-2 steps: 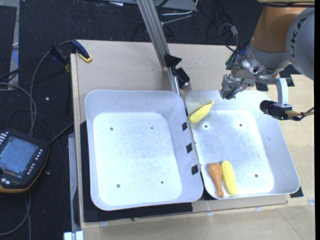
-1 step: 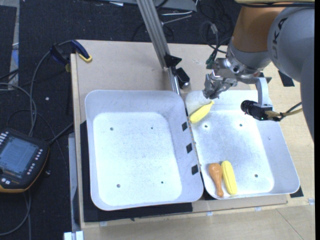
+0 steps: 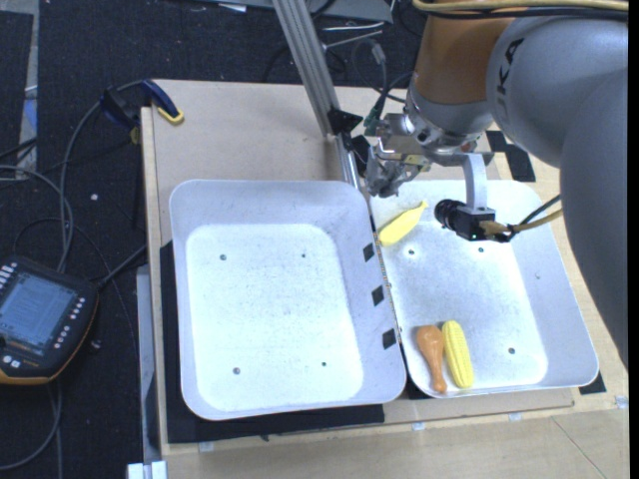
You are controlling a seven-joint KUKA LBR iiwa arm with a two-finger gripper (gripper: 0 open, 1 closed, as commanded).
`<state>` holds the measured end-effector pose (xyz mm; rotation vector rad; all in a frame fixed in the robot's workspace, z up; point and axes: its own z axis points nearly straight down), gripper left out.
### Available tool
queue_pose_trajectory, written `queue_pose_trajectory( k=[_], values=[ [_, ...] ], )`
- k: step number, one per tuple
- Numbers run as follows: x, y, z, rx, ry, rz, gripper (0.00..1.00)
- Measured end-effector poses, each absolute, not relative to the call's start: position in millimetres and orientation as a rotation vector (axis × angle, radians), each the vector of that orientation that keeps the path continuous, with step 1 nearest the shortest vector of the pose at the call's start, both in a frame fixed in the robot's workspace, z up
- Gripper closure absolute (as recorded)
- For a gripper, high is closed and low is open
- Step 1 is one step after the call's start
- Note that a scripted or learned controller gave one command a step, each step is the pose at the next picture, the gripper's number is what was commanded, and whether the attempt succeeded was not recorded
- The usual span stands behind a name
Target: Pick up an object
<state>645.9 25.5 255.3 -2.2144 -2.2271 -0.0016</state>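
Note:
My gripper [image 3: 382, 182] hangs over the far left corner of the right bin [image 3: 544, 297], close to the divide between the two bins. Just below and to its right a yellow banana-shaped piece [image 3: 401, 225] lies on the bin floor; whether the gripper touches it I cannot tell. At the near edge of the same bin, a yellow corn cob [image 3: 457, 353] lies beside an orange drumstick-shaped toy [image 3: 432, 355], the two side by side and touching.
The left bin [image 3: 270, 307] sits beside the right one, and black clips [image 3: 377, 295] run along their shared edge. A slanted metal rail [image 3: 310, 58] rises behind the gripper. A black cable fitting [image 3: 464, 220] hangs off the wrist over the right bin.

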Motion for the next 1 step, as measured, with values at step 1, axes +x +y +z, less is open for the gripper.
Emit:
queue_pose_trajectory(
  k=[1],
  values=[
    [643.7,81.9,258.0,-2.215,-2.227,-0.002,1.0]
  ],
)
